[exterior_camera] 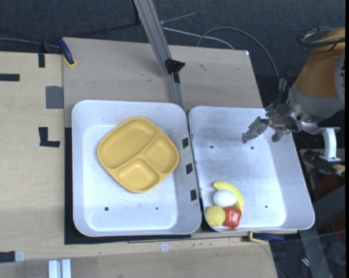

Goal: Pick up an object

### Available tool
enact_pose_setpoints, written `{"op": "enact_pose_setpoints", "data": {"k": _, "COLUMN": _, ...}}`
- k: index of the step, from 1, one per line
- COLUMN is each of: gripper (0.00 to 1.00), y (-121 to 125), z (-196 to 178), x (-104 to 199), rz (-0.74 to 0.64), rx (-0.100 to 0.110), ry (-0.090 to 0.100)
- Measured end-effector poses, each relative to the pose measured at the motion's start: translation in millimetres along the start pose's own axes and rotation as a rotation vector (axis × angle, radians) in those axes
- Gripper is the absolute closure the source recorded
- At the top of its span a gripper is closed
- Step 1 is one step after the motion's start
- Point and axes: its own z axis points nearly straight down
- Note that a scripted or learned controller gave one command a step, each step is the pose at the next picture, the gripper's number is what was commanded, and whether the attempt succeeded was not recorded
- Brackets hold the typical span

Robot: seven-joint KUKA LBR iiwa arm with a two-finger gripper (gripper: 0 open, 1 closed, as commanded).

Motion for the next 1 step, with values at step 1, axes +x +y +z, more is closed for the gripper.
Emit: {"op": "enact_pose_setpoints", "data": {"k": 1, "gripper": 0.0, "y": 5.1, "z": 46.1, "x": -1.6, "rz": 0.0, "rx": 0.0, "ry": 0.0}}
